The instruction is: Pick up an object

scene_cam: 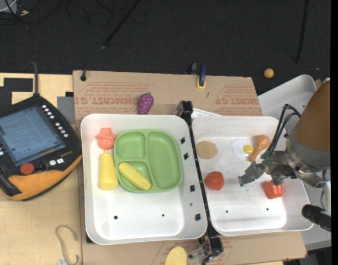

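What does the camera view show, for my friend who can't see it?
A grey robot arm's gripper hangs low over the right white bin, among a round red tomato toy, a small red toy and an orange carrot toy. The left white bin holds a green divided plate with yellow toy corn.

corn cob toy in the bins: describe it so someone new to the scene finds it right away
Start at the left white bin, which holds a green divided plate. The corn cob lies at a slant in the plate's lower-left compartment. It is ridged with kernels and sits on the plate, unlike the smooth yellow bottle standing off the plate to its left.
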`<action>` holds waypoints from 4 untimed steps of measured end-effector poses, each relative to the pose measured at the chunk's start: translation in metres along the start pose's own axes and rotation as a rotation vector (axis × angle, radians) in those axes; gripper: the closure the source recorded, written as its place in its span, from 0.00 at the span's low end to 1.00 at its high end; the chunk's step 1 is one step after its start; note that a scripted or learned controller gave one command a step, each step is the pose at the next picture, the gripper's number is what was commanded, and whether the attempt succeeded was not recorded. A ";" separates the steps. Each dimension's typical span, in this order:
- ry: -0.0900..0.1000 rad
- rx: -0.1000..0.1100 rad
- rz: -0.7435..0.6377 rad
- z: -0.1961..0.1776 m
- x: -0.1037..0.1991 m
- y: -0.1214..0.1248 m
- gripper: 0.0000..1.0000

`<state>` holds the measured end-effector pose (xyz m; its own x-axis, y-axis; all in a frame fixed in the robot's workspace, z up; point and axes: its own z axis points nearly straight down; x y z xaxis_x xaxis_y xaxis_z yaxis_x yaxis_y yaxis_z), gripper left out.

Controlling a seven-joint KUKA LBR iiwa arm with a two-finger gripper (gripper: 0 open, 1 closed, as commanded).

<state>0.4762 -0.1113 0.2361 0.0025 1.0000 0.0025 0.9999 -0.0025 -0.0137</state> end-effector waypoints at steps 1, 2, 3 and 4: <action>-0.001 -0.010 -0.002 -0.005 0.000 0.002 0.00; 0.000 -0.005 -0.005 0.052 0.010 0.008 0.00; 0.000 -0.005 -0.003 0.112 0.009 0.016 0.00; -0.001 -0.009 -0.003 0.151 0.011 0.015 0.00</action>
<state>0.4897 -0.1005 0.0854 -0.0003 1.0000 0.0014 1.0000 0.0003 -0.0045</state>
